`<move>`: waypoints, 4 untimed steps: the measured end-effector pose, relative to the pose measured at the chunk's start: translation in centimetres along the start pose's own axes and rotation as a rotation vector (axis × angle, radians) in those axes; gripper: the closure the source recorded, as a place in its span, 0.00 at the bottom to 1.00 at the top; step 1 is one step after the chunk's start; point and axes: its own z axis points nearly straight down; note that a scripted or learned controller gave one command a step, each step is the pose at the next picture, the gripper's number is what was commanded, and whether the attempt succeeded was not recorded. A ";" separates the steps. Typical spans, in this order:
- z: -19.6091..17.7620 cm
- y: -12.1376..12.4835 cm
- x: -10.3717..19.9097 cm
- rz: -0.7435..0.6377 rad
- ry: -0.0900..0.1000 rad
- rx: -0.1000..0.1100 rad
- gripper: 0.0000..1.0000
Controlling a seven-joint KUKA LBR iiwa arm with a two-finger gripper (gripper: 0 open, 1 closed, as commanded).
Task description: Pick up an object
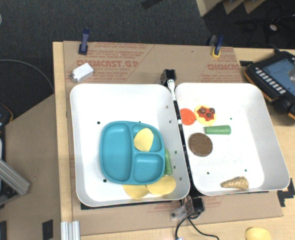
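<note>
The left bin [82,134] holds a teal divided plate [119,154] with a pale yellow piece [143,139] in its upper right compartment. More yellow pieces [150,188] stick out from under the plate's front edge, and a green piece [168,163] lies along its right side. In the right bin [257,134] lie an orange-red disc [188,116], a yellow and red toy food piece [205,113], a green stick [217,130], a brown round disc [201,144] and a tan cone-shaped piece [235,183].
A small white block [82,73] sits on the cardboard behind the left bin. Clamps [83,35] [217,46] grip the board's far edge. A black handheld pendant [275,79] lies at the right, and a yellow object [257,233] at the bottom right.
</note>
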 end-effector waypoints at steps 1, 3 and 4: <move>0.3 0.3 6.0 -0.003 0.001 0.009 1.00; 17.4 -0.1 14.9 0.003 -0.002 0.030 1.00; 25.3 -0.2 11.0 0.010 -0.001 0.024 1.00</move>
